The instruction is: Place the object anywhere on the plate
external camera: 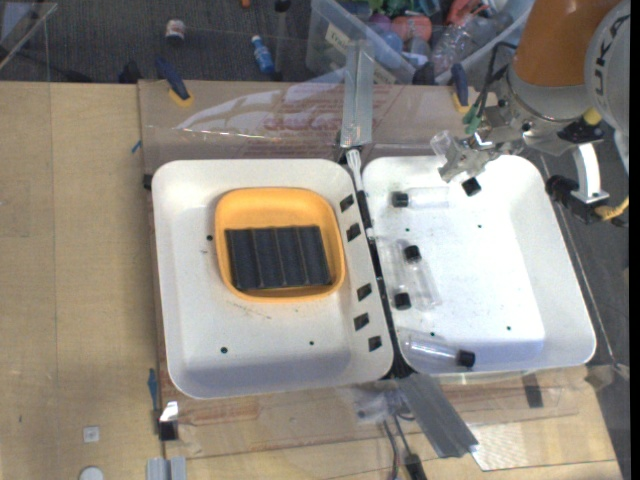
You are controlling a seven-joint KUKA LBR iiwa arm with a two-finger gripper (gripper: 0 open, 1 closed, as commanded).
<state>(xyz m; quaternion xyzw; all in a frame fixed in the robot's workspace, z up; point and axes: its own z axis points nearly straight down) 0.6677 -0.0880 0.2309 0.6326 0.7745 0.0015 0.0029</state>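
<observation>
An orange plate (pixel 232 211) lies in the left bin (pixel 185 298). A dark grey ribbed rectangular object (pixel 278 258) rests flat on the plate, filling most of its middle. My gripper (pixel 458 164) hovers over the far edge of the right bin (pixel 520 268), well away from the plate. Nothing is visible in it. Below it in the right bin lie three clear tube-like pieces with black ends: one at the far left (pixel 418 199), one along the left wall (pixel 414 270) and one at the near edge (pixel 440 352).
A metal divider (pixel 362 238) with black clips runs between the two bins. A clear tub of colourful toys (pixel 420 8) stands behind the bench. The grey and orange arm (pixel 570 28) occupies the upper right, with cables beside the right bin.
</observation>
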